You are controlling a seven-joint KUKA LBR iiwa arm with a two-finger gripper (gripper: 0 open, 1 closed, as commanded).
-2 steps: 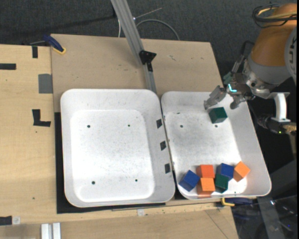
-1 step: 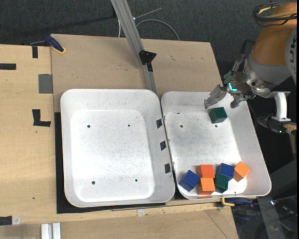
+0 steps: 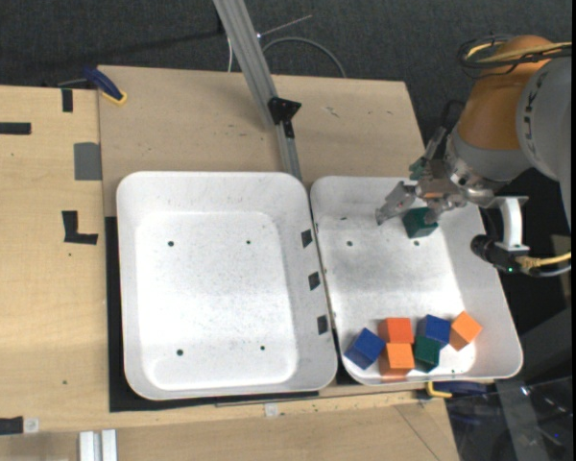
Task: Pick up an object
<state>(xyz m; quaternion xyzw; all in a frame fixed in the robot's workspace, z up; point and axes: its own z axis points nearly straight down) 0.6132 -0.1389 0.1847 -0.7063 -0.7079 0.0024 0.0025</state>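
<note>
My gripper (image 3: 419,211) hangs over the far part of the right bin (image 3: 384,277), under the arm's orange band. A dark green block (image 3: 421,223) sits between its fingers, and the gripper is shut on it. A grey finger (image 3: 395,204) slants out to the left of the block. The block appears to be raised off the bin floor. Several more blocks lie bunched at the bin's near edge: a blue one (image 3: 365,347), two orange ones (image 3: 396,330) (image 3: 398,356), another blue (image 3: 436,329), a green (image 3: 426,352) and an orange (image 3: 466,328).
The left bin (image 3: 211,286) lies beside the right one, their rims touching in the middle. A slanted metal pole (image 3: 259,75) runs down to the far edge between the bins. Cables (image 3: 509,253) hang at the right bin's right side.
</note>
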